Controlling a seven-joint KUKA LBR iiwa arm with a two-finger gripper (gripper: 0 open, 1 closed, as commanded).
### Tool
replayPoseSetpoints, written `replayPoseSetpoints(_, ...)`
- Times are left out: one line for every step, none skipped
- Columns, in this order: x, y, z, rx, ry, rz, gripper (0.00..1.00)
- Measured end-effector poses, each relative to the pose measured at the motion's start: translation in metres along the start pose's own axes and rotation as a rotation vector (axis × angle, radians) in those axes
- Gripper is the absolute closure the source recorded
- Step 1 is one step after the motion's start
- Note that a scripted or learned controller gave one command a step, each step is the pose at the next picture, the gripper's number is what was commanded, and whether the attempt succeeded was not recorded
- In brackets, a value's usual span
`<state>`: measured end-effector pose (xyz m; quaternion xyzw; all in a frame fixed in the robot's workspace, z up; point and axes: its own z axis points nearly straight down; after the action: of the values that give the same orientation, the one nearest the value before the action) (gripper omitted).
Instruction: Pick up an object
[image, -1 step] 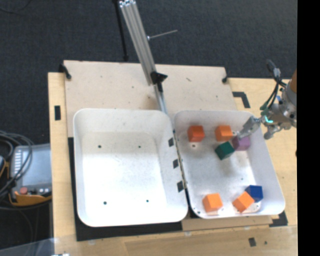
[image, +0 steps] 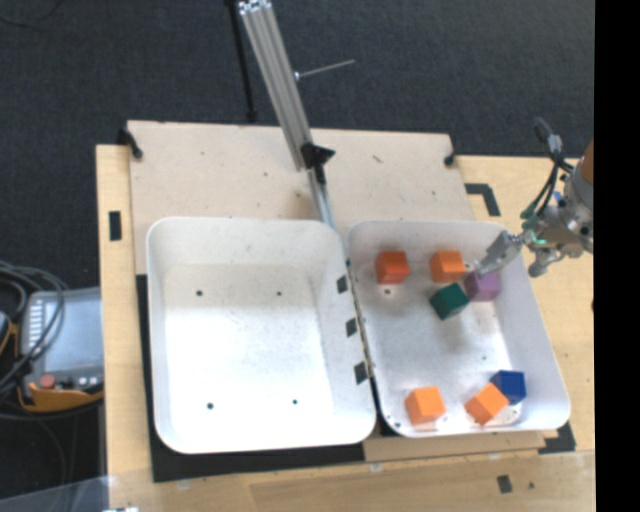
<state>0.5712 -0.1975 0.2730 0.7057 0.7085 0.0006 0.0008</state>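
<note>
Seven small matte cubes in right white bin (image: 545, 370); claw (image: 492, 262) touching purple cube (image: 485, 286), grip unclear.

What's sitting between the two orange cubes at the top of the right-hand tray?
Nothing. In the camera view, only bare white floor of the right bin separates the left orange cube from the right orange cube.

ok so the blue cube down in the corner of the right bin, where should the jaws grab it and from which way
Probably from straight above. The blue cube sits near the right bin's wall, with an orange cube touching its lower left corner. Close on the faces that look free, upper left and lower right, though the wall leaves little room.
</note>
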Motion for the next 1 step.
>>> replayPoseSetpoints(0.0001, -0.0004, 0.0420, 0.005, -0.002, 0.005, 0.00)
